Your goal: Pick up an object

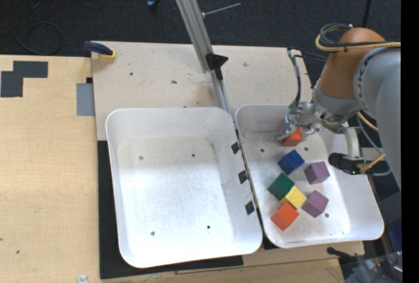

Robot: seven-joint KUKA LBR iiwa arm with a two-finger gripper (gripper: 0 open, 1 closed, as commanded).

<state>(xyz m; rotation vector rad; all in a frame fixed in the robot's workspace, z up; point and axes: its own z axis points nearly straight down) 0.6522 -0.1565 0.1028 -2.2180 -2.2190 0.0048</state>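
My gripper [296,128] is low in the right bin [366,226], near its back left part. A small red block [292,138] sits tilted between its fingertips, partly covered by them, and the gripper is shut on it. Other blocks lie in front of it in the same bin: a blue block [291,162], a purple block [317,172], a green block [281,186], a yellow block [296,197], a second purple block [315,203] and an orange-red block [285,216].
The left bin [131,223] lies beside the right one, with a shared rim [241,164] between them. A slanted metal bar [196,26] rises behind the bins. The arm's orange band [340,72] hangs over the right bin's back edge.
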